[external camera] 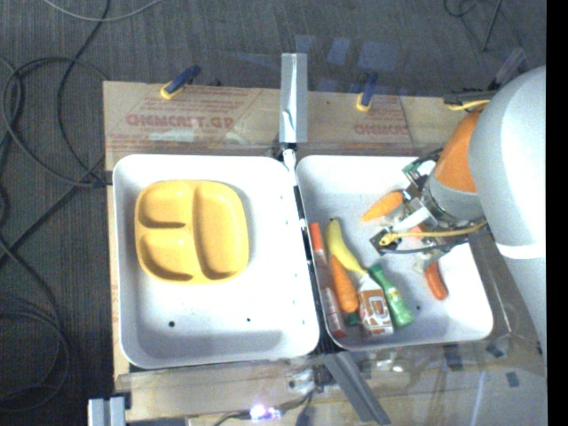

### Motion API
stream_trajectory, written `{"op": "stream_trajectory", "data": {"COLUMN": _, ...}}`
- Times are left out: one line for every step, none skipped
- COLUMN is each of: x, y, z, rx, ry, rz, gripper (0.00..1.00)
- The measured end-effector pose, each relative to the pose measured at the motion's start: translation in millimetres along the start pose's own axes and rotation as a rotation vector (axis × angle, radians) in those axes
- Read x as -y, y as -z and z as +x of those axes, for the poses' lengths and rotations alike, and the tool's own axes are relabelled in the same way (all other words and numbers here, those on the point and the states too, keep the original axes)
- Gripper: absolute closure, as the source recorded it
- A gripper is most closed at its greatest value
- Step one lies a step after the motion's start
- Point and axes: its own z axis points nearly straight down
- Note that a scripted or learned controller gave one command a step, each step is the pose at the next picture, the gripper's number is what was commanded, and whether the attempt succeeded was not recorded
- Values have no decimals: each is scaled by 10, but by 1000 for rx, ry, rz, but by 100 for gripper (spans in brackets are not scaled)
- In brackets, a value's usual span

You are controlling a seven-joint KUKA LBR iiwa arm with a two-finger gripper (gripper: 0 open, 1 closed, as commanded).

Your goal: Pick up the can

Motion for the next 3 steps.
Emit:
{"op": "stream_trajectory", "data": {"x": -32, "y": 692, "z": -579, "rx": 11, "ry": 129, "rz": 11, "gripper": 0}}
{"op": "stream_trajectory", "data": {"x": 391, "y": 11, "z": -802, "rx": -1, "ry": 325, "rz": 0, "gripper": 0}}
{"op": "stream_trajectory", "data": {"x": 153, "y": -5, "z": -259, "rx": 6, "ry": 78, "rz": 2, "gripper": 0}}
